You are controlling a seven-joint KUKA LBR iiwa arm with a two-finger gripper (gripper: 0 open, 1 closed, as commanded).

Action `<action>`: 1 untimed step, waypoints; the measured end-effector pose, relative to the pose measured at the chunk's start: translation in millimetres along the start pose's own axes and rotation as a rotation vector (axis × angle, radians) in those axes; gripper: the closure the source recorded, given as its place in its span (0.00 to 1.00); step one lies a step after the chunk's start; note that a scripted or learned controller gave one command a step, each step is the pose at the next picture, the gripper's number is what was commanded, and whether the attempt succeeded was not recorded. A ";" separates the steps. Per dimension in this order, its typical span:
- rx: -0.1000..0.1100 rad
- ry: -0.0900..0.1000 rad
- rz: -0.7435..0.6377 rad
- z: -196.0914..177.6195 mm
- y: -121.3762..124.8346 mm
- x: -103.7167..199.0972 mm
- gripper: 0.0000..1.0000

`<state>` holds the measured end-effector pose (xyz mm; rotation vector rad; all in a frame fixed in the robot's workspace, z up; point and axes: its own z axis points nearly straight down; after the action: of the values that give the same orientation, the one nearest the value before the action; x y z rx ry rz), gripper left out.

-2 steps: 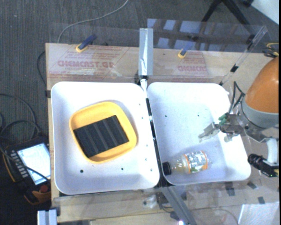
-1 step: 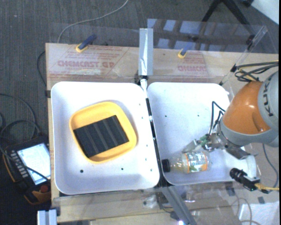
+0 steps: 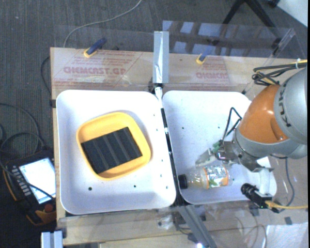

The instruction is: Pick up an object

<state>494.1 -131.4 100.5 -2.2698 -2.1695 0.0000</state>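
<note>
Your bottle [image 3: 206,178] lies on its side near the front of the right bin [image 3: 196,112], long axis running left to right with the dark cap pointing left. The gripper [image 3: 220,154] sits just above it at the label end, so you drop almost straight down across the bottle; whether that gripper is open or closed, I cannot tell.

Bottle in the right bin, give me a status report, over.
Pincer low in right bin, just above bottle. Bottle lying on its side, dark cap toward the divider. Yellow dish in left bin, out of the way.
</note>
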 end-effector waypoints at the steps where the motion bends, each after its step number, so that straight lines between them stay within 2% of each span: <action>1: -0.014 0.000 -0.040 8.3 -4.9 -7.0 0.00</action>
<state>488.9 -138.2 92.2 -2.2326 -2.2220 -0.0163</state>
